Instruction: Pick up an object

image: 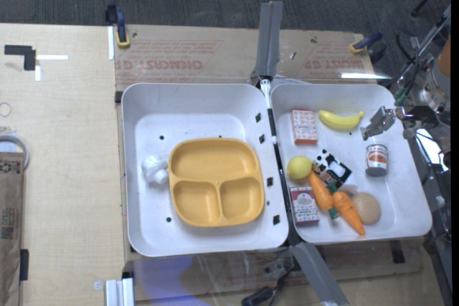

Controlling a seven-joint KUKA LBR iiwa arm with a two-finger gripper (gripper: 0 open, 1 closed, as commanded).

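My fingers (378, 123) hang at the right side of the frame, over the right bin (412, 226); whether they stand apart or together, I cannot tell. The small can (376, 159) stands upright just below them, the banana (341, 119) lies crosswise to their left.

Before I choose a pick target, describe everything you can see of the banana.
The banana is a small yellow toy-like fruit, smooth and plastic-looking, lying flat and curved, ends turned up, near the far wall of the right bin. It touches nothing; a red-and-white carton lies just left, and the gripper hangs just right.
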